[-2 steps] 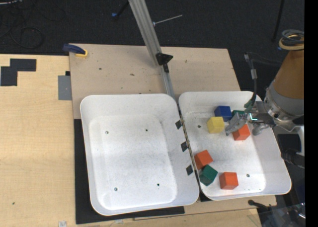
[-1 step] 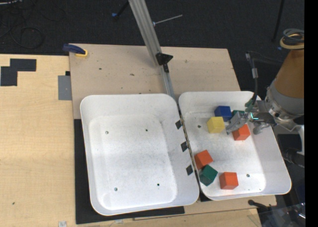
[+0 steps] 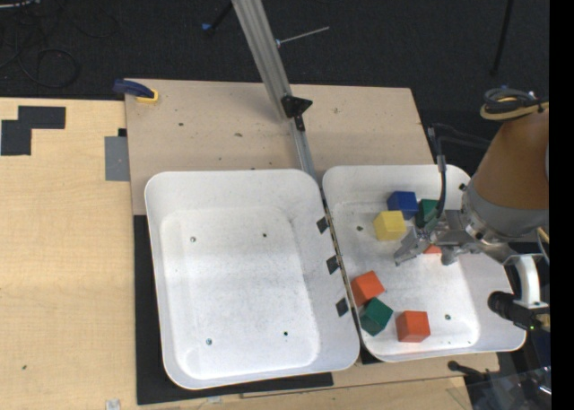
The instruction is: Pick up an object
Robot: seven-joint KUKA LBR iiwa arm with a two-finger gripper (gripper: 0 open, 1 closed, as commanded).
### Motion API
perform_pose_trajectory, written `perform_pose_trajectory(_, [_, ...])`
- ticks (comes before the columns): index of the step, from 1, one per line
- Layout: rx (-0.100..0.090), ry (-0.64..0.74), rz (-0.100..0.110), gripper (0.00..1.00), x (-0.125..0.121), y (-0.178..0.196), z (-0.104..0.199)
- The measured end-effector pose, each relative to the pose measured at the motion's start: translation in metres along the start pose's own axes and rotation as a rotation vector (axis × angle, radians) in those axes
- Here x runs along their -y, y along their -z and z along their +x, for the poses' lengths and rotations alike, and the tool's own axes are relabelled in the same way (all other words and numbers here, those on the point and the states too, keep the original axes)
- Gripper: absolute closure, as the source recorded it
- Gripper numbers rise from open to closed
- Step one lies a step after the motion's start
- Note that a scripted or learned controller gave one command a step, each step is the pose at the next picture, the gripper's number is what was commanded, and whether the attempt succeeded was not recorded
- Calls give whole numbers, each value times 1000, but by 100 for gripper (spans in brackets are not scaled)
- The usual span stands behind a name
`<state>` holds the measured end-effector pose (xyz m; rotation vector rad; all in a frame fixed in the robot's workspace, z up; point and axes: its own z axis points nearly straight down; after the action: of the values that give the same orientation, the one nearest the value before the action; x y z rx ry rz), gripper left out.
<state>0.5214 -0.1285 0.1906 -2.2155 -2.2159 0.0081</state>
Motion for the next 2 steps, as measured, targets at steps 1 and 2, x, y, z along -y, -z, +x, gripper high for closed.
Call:
perform_pose_trajectory(1, [0, -2, 0, 0, 4, -44, 1])
perform_pose_trajectory(2, [3, -4, -6, 0, 3, -97, 0])
